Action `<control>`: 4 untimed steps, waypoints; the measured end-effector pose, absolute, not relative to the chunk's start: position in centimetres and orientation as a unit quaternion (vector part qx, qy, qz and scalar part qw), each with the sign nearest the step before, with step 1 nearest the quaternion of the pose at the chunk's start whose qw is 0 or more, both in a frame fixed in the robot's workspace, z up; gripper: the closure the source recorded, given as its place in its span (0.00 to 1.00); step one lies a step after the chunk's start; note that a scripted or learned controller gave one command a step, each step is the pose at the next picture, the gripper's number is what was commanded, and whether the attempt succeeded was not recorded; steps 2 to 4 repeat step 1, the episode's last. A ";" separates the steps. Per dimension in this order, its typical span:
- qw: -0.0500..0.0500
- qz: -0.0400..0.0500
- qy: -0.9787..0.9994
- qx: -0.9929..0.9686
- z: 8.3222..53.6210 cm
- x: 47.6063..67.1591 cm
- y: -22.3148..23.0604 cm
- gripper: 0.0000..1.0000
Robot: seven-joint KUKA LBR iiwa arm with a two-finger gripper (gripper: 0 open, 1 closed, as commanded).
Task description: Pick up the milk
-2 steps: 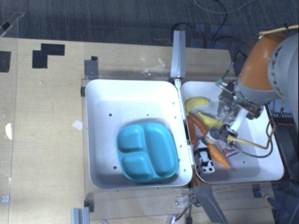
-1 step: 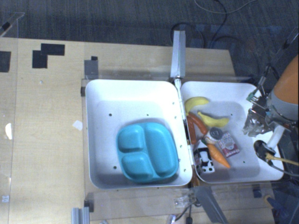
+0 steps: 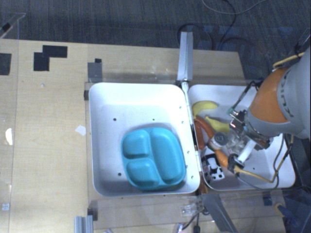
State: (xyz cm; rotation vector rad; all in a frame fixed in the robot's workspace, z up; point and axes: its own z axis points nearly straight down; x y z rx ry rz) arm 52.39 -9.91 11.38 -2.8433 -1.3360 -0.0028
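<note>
At the near edge of the right bin [image 3: 287, 177], a small black-and-white patched pack, taken here to be the milk [image 3: 212, 169], lies in the corner against the wall shared with the left bin [image 3: 107, 109]. It sits just below an orange, carrot-like piece [image 3: 221, 157]. No brand, label or lettering can be read on it at this size. Just beyond, the gripper [image 3: 224, 144] is low over the crowded left side of that bin, close to the milk but not visibly on it. Whether its jaws are open or closed cannot be told, and nothing is seen held. Its downward reach from the right suggests an approach to the pack, where the nearby wall and neighbouring toys leave little room. A yellow cable [image 3: 257, 177] loops from the wrist across the bin floor. Farther in lie a reddish-brown piece [image 3: 201, 130] along the wall and a yellow banana [image 3: 206, 108]. The grey arm [image 3: 296, 93] with its orange band [image 3: 270, 103] rises to the right. In the left bin a blue divided tray [image 3: 153, 157] sits alone, probably a drop-off spot. Beyond the bins, a metal post [image 3: 185, 57] stands at their junction, black tape marks [image 3: 48, 55] dot the bench, and a thin cable [image 3: 233, 5] curls over the dark floor.
</note>
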 end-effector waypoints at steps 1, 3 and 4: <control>0.000 -0.001 -0.456 -0.890 12.7 49.0 -11.3 1.00; 0.000 -0.001 -0.456 -0.890 12.7 49.0 -11.3 1.00; 0.000 -0.001 -0.456 -0.890 12.7 49.0 -11.3 1.00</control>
